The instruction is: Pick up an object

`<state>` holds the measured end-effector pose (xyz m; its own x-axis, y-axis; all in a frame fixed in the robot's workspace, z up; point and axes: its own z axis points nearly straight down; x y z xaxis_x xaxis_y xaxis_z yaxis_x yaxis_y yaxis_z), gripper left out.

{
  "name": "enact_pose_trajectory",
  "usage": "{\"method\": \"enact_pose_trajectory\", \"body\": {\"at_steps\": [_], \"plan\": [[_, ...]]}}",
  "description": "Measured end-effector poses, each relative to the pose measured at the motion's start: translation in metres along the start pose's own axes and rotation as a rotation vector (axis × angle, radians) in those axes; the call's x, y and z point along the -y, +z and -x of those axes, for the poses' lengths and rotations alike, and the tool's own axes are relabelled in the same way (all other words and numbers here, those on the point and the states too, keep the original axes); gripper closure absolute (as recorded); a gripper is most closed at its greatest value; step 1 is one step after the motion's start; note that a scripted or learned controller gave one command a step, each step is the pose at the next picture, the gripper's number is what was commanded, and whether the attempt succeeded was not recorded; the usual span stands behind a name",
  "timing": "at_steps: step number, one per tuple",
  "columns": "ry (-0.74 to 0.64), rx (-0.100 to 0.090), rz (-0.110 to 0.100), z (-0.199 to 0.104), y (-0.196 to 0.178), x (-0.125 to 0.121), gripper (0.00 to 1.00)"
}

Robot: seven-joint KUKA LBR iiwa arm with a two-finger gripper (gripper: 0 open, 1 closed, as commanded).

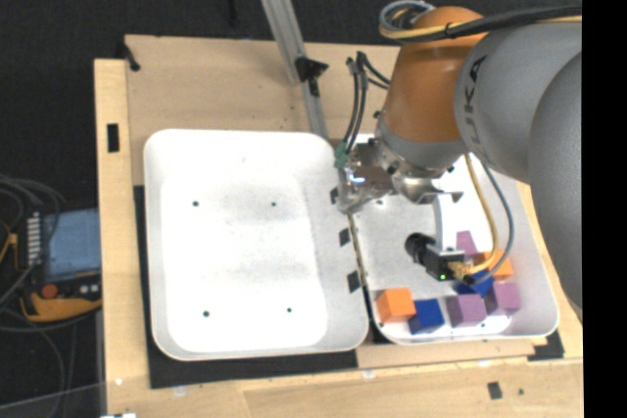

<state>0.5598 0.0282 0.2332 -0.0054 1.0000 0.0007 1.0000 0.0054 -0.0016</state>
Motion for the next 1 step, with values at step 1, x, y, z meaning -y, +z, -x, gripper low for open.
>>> {"method": "enact_pose_trajectory", "body": {"at_steps": [1], "plan": [[-0.002,-0.001,0.000,-0.0562,0.0066,0.0182,1.00]]}}
